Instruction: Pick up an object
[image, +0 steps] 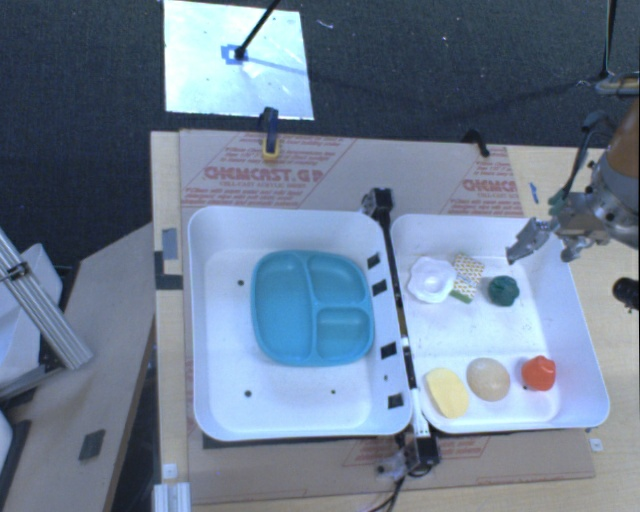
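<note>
Two bins: two shallow white bins are sitting side by side on the bench, the left bin (215, 330) and the right bin (570, 330).
Left bin: it is holding a blue divided plate (311, 307).
Right bin, far row: a small white cup (431, 279), a patterned packet (467, 269) and a dark green ball (502, 291) are lying close together.
Right bin, near row: a yellow block (447, 392), a beige egg-shaped piece (488, 379) and an orange-red toy (538, 372) are resting in line.
My claw: my gripper (541, 243) is hovering over the right bin's far right part, fingers spread apart, gripping nothing.
</note>
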